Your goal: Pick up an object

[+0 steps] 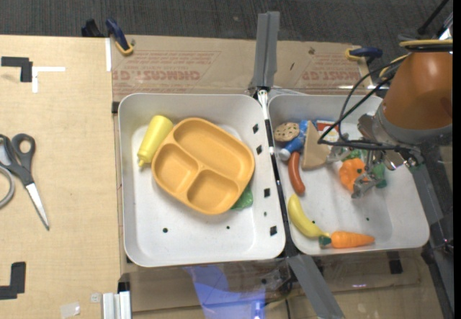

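The right bin (403, 235) holds a red sausage (296, 173), a banana (303, 217), a carrot (348, 240), a tan wedge (312, 152), a cookie (286, 130) and a blue piece (295, 142). An orange toy (349, 170) with a green bit (377, 179) beside it lies at the bin's right middle. My gripper (362, 183) hangs low over the bin from the right, its tip right at the orange toy. The wrist and cables cover part of that toy.
The left bin (187, 238) carries a yellow divided plate (202, 164), a yellow bottle (153, 139) and a green item (244, 199) peeking from under the plate. Scissors (25, 173) lie on the wooden board at left. A grey divider post (265, 58) stands between the bins.
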`<state>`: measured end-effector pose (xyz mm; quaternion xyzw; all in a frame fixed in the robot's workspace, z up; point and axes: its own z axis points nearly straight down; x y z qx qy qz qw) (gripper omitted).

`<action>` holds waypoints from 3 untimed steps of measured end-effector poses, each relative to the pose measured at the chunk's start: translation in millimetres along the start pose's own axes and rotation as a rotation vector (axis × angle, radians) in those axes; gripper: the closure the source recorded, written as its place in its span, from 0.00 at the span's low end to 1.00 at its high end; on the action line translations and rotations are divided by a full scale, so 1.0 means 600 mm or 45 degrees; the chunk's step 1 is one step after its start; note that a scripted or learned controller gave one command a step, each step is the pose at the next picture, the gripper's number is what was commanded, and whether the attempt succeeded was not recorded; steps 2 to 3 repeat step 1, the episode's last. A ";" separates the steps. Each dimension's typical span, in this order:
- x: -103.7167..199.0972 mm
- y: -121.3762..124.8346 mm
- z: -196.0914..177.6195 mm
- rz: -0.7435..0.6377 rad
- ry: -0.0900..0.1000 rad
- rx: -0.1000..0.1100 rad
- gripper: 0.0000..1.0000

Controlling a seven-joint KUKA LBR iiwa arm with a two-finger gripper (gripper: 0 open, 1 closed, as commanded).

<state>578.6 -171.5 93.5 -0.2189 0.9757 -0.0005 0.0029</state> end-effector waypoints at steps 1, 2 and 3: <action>0.028 0.020 0.001 0.051 0.002 -0.003 0.00; 0.028 0.020 0.001 0.051 0.002 -0.003 0.00; 0.028 0.020 0.001 0.051 0.002 -0.003 0.00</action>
